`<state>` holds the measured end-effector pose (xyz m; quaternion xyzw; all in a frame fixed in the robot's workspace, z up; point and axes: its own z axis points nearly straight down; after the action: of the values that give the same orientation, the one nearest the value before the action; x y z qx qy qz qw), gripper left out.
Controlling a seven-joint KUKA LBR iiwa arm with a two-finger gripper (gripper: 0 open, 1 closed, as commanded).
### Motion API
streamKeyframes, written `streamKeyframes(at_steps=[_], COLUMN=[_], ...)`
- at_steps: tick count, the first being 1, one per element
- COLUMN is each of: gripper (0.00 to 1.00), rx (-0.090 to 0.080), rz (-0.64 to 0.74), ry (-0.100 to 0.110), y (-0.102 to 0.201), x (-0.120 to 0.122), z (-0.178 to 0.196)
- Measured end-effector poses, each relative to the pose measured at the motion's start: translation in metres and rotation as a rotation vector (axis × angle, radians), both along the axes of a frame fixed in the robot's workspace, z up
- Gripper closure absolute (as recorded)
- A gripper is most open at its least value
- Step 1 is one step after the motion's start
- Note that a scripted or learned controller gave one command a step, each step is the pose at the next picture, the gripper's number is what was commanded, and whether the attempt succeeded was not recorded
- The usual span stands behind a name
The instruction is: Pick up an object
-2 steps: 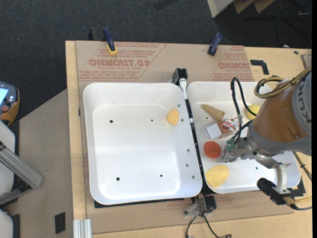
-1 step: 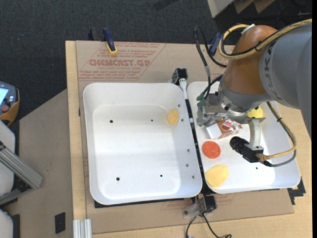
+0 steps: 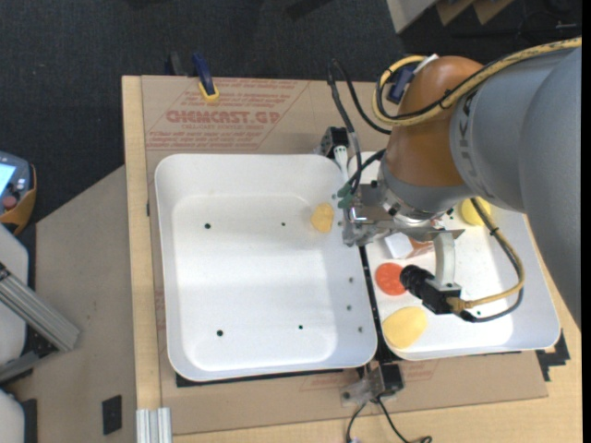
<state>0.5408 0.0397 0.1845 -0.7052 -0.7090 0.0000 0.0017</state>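
Yellow round object (image 3: 321, 218) lay in the left bin (image 3: 185, 183), against its right wall. Claw (image 3: 355, 231) hung just right of it, at the divide between the bins; whether it was open or closed could not be told, and nothing was seen held. Beyond the claw, the right bin (image 3: 526, 330) held a red disc (image 3: 391, 279) and a yellow disc (image 3: 405, 327). Judged: pick not yet made; grasp and lift remained.
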Motion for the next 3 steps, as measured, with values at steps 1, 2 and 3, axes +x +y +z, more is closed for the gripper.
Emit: streamKeyframes(at_steps=[1,2,3], gripper=[1.00,1.00,1.00], rx=[0.001,0.004,0.006], rz=[0.000,0.004,0.007], ry=[-0.017,-0.016,-0.017], y=[0.025,0.074,0.163], x=[-0.018,-0.062,-0.062], z=[0.131,0.243,0.358])
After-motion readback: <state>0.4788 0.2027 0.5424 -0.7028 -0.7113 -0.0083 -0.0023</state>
